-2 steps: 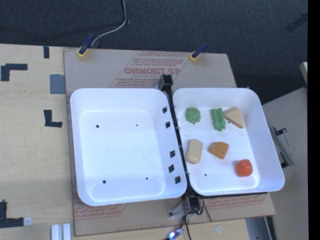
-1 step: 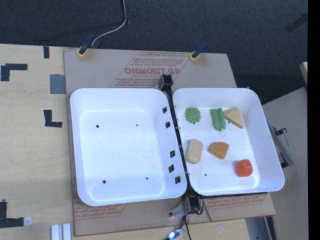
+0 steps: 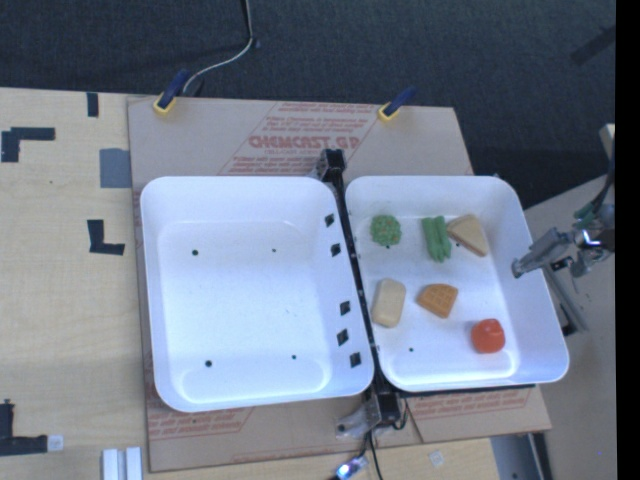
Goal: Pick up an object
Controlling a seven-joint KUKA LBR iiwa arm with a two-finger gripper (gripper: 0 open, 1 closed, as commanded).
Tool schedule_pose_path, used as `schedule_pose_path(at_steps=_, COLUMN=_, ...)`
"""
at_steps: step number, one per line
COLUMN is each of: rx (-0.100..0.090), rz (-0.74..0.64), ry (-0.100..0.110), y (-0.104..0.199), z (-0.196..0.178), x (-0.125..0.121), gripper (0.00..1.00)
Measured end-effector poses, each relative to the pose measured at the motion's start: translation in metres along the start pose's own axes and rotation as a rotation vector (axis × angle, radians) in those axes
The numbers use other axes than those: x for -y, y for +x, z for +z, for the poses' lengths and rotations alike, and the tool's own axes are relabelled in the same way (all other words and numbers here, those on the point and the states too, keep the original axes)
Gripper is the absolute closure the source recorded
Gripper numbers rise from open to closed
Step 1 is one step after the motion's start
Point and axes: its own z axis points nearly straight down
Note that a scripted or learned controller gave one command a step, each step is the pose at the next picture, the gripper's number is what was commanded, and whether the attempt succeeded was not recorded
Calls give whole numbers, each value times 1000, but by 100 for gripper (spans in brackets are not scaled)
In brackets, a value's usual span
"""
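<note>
The gripper (image 3: 535,256), jaw state not discernible, sits seemingly just outside the right bin's (image 3: 520,206) right rim, red object (image 3: 488,336) nearest.

Claw (image 3: 530,261) at far right, low and tilted (rest of arm cropped), pointing left.

The wooden bench (image 3: 60,308) carries a brown cardboard sheet (image 3: 200,138) printed in red. Two blue-and-yellow clamps (image 3: 168,96) grip the sheet's far edge, well apart. Two white bins stand on it side by side, touching: the left bin (image 3: 240,308), with four small dark dots on its floor, and the right bin (image 3: 440,360). Black clips (image 3: 345,308) line their joint. Black tape marks (image 3: 100,238) and a grey patch (image 3: 115,166) lie on the bench beyond the left bin. A cable (image 3: 238,28) crosses the dark floor (image 3: 430,28).
</note>
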Motion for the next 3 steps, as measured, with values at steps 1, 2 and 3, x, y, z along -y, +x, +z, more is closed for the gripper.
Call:
schedule_pose_path(at_steps=1, rx=11, rz=0, ry=-25, y=-10, z=-99, x=2, gripper=0)
schedule_pose_path(at_steps=2, rx=11, rz=-1, ry=-27, y=-11, z=-193, x=4, gripper=0)
schedule_pose_path(at_steps=3, rx=8, rz=-2, ry=-21, y=-1, z=-230, x=4, gripper=0)
